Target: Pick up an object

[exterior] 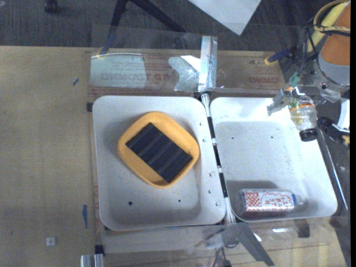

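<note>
An orange-yellow pad with a dark ribbed panel (158, 149) lies tilted in the middle of the left bin (111, 204). A tube with a red-and-white pattern (270, 199) lies flat near the front edge of the right bin (261, 143). My gripper (290, 97) hangs over the right bin's far right corner, below the arm's orange band (337, 50). A small clear bottle with a dark cap (303, 119) shows just under the gripper at the bin's right rim. Whether the gripper holds it is unclear.
Clear plastic sheets and a metal bracket (207, 63) stand behind the bins. Cables and yellow parts (328, 18) crowd the arm at the upper right. A metal clamp (233, 241) sits in front of the divider between the bins.
</note>
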You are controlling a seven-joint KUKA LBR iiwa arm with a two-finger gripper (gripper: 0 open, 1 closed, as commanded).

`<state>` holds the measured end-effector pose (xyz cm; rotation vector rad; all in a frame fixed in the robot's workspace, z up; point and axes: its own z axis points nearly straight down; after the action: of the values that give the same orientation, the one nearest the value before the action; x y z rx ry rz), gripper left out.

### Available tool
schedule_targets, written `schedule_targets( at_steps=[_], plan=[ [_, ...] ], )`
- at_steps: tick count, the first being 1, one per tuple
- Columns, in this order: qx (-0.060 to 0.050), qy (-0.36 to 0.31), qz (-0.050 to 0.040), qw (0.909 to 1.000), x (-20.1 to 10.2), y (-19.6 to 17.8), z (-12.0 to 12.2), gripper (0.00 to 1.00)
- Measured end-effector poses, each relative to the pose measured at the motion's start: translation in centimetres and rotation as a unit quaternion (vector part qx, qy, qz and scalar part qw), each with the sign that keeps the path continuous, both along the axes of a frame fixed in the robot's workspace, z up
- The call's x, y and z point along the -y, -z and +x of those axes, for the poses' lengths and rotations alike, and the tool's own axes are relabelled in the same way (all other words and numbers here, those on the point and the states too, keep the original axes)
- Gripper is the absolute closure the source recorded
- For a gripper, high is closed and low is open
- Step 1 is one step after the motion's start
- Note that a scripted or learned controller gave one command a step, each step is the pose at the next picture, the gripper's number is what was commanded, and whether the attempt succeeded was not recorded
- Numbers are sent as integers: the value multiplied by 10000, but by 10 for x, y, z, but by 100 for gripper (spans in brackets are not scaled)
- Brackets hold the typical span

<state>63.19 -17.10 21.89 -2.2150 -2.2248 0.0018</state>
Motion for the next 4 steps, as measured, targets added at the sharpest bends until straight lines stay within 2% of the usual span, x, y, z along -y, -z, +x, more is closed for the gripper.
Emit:
schedule_targets(
  at_steps=[1, 2, 3, 4],
  plan=[
    [19, 250, -16, 9997, 44, 34, 35, 0],
    [34, -1453, -7, 9894, 40, 120, 15, 0],
    [34, -2526, -20, 9676, 50, -1, 37, 0],
    [-49, -3096, 5, 9509, 17, 133, 28, 0]
  ],
)
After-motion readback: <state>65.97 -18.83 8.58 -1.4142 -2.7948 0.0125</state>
